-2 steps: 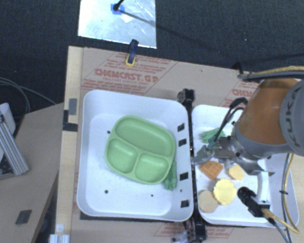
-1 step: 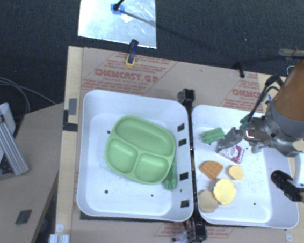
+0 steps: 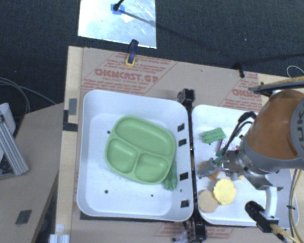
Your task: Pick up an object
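Yellow ruffled round object (image 3: 224,191) lying in right bin (image 3: 206,121), beside tan disc (image 3: 207,201) at its 8 o'clock. Tool (image 3: 216,165) just at object's 11 o'clock, low over bin floor; finger state cannot be told. Green block (image 3: 213,135) farther back. Left bin (image 3: 88,192): green divided tray (image 3: 140,149), green scrap (image 3: 171,177) at its 4 o'clock edge.
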